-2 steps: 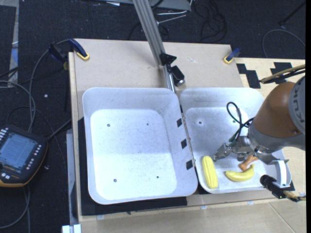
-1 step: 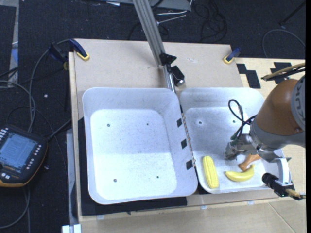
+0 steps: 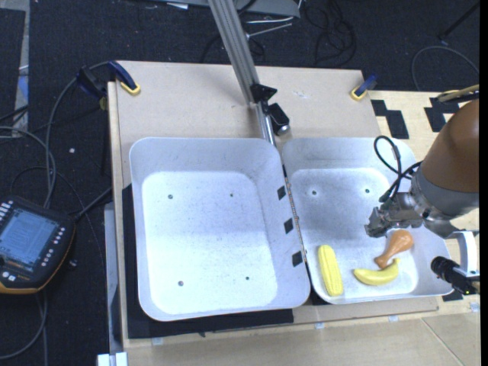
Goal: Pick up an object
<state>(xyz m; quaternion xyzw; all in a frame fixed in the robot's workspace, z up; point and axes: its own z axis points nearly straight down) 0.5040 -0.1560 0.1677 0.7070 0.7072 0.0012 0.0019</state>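
Note:
Three toys lie near the front of the right bin (image 3: 335, 166): a yellow corn cob (image 3: 330, 269), a yellow banana (image 3: 375, 276) and an orange chicken drumstick (image 3: 395, 246). My gripper (image 3: 379, 224) hangs low over the bin's right side, just above and left of the drumstick's thick end, close to it or touching it. The grey wrist and the orange band (image 3: 461, 147) rise behind it to the right. Nothing is visibly lifted off the bin floor.
The left bin (image 3: 206, 227) adjoins the right one along a raised middle rim (image 3: 288, 204). A metal pole (image 3: 242, 52) slants in from the back to the bins' junction. Clamps (image 3: 126, 78) hold the bench's back corners. A teach pendant (image 3: 27, 239) lies off the bench at the left.

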